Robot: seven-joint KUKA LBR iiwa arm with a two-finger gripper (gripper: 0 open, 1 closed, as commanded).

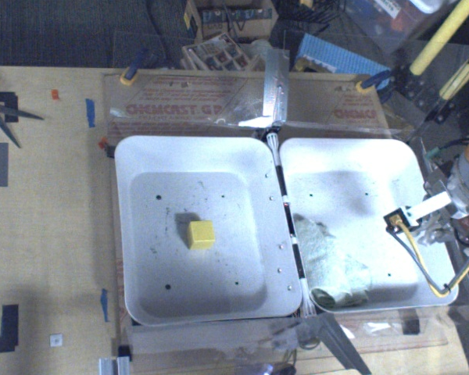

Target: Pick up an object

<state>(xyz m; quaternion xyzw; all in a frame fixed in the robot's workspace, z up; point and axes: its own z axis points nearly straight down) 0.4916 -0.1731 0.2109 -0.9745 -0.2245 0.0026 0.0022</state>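
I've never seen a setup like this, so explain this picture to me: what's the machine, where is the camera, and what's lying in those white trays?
This is one picture from a camera fixed above a workbench, looking down at a slant. Two shallow white plastic bins sit side by side on the bench. The left white bin holds a small yellow cube near its middle. The right white bin holds a crumpled pale grey cloth along its left side, reaching toward the near corner. The machine is a robot arm coming in from the picture's right edge. The gripper at its end is by the right bin's right rim. I can't see anything held in it. Its job here is to pick up an object.
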